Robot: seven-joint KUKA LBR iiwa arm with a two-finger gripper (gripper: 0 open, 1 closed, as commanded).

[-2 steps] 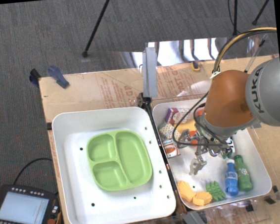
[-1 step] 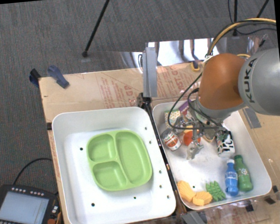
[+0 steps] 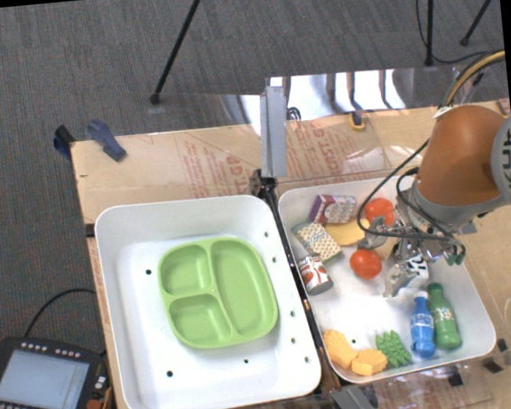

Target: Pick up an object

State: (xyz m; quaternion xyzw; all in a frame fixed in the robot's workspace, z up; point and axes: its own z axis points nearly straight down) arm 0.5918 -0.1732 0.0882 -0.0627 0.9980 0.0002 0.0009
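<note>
Looking down on the bench, we see two shallow white bins side by side. The left white bin (image 3: 120,259) holds a light green plastic plate with three compartments (image 3: 217,291), lying flat near its middle.

The right white bin (image 3: 481,311) holds many small toy things. Near its back wall lies a small purple and white box (image 3: 331,207), and just beside it a checkered cracker packet (image 3: 317,241) and a flat yellow cheese-like piece (image 3: 347,234). A small can with a red label (image 3: 315,273) lies close to the left wall. A red round tomato (image 3: 365,263) sits near the middle, and another red-orange round fruit (image 3: 379,211) lies behind it. At the front we see orange-yellow pieces (image 3: 355,355), a small green ridged piece (image 3: 394,348), a blue plastic bottle (image 3: 421,325) and a green plastic bottle (image 3: 444,317), the two bottles side by side.

The grey arm with its orange band (image 3: 457,155) reaches in from the right. Its metal two-finger gripper (image 3: 399,276) hangs low over the right bin, just beside the tomato and behind the bottles. A small black and white object (image 3: 416,266) is next to it. We cannot tell whether the pincer is spread or pressed together, and we see nothing clearly between it.
</note>
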